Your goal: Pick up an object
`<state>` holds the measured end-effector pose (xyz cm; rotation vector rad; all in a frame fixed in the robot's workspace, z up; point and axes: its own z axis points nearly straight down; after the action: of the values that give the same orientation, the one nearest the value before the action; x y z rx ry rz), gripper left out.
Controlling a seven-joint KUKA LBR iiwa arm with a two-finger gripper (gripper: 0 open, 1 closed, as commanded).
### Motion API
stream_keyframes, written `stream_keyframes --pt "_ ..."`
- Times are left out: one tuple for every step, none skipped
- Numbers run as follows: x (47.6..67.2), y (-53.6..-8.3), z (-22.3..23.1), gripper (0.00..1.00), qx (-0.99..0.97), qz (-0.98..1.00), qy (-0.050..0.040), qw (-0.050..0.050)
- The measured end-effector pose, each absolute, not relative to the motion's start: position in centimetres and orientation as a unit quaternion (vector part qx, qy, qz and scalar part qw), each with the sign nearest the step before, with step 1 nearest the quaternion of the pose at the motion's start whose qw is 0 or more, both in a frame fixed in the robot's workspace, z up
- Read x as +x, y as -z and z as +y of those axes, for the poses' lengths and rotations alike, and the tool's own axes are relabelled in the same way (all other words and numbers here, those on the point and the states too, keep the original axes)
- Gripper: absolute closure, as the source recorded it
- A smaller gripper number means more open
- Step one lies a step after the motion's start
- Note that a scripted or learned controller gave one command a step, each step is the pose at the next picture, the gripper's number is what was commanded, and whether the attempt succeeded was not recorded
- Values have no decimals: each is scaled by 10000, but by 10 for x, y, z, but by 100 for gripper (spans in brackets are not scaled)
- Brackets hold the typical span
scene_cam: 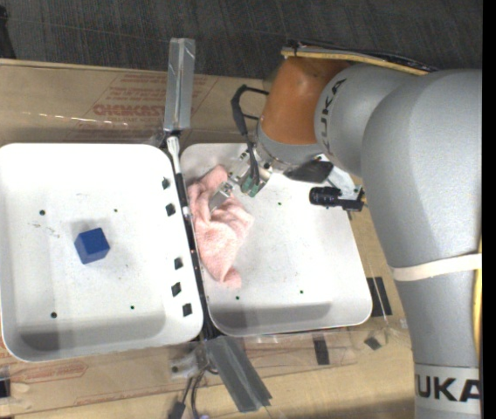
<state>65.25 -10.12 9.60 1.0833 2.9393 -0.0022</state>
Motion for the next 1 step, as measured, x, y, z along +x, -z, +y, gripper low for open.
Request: stream_keyframes --pt "653 -96 -100 0 3509 9364 16 50"
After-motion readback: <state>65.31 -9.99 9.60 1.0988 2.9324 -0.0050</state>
